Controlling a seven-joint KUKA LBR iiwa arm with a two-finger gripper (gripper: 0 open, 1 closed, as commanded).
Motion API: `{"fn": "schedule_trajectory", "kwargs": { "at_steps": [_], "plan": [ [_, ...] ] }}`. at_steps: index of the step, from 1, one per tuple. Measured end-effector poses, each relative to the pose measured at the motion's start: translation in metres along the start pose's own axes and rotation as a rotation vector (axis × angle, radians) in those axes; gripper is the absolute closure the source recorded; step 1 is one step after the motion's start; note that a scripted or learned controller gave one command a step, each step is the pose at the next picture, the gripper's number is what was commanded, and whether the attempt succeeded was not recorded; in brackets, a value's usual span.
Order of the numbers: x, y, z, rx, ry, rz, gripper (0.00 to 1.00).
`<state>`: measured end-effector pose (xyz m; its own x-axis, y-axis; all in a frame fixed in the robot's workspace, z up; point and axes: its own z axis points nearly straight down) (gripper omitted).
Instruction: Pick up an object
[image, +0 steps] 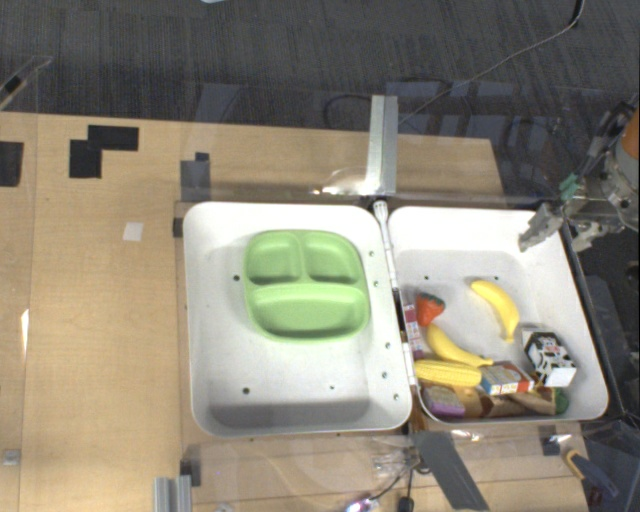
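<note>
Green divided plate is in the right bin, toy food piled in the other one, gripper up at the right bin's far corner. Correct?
Not quite. The camera view shows the green divided plate in the left bin; the toy food is piled in the right bin. The gripper is indeed at the right bin's far corner.

Pale wooden surface (90, 330) bearing two shallow white plastic bins side by side.

The left bin (215, 390) and the right bin (450, 235) touch along a shared middle edge. Black blocky markings (100, 148) sit on the surface's far left part, a small pale square patch (133, 232) near them.
</note>
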<state>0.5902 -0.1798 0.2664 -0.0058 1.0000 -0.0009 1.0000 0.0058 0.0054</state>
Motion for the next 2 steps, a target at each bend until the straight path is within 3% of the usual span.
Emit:
{"fn": "schedule_trajectory", "kwargs": {
  "at_steps": [1, 2],
  "plan": [
    [0.007, 0.013, -0.009, -0.002, -0.001, -0.044, 0.00],
    [0.001, 0.020, 0.163, 0.001, 0.001, -0.191, 0.00]
  ]
}}
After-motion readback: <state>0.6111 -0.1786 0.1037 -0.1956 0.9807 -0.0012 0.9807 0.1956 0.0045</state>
